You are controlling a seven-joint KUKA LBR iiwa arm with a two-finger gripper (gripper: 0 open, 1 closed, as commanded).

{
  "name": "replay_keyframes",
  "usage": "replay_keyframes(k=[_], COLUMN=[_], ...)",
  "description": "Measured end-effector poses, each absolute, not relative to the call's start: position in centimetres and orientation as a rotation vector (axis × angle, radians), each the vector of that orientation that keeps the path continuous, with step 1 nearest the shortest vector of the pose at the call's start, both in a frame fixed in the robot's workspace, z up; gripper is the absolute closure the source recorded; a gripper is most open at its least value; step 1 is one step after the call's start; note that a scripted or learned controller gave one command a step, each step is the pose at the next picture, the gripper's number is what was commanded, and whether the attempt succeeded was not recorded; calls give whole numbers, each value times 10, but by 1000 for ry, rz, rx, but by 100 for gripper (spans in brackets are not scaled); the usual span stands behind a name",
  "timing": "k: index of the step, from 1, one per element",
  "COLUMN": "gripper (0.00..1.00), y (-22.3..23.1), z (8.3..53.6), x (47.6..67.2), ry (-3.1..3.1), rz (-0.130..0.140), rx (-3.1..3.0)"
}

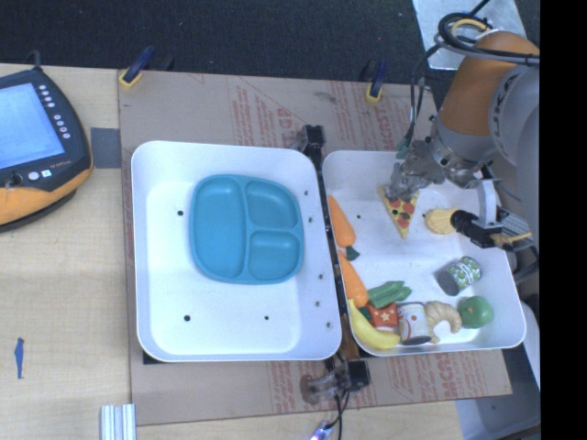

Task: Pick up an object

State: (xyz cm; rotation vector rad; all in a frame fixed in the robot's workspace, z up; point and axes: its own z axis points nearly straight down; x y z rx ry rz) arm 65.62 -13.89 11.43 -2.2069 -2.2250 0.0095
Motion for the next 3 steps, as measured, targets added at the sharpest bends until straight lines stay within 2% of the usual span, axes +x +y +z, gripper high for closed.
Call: replay_keyframes(k=[1, 2, 3], gripper=[0, 0, 100], y=[-139, -134, -136], z=[114, 93, 106], x=[656, 657, 658], ry=[-2225, -2227, -2231], rz=[10, 5, 5], rx=[-2206, -2216, -2216])
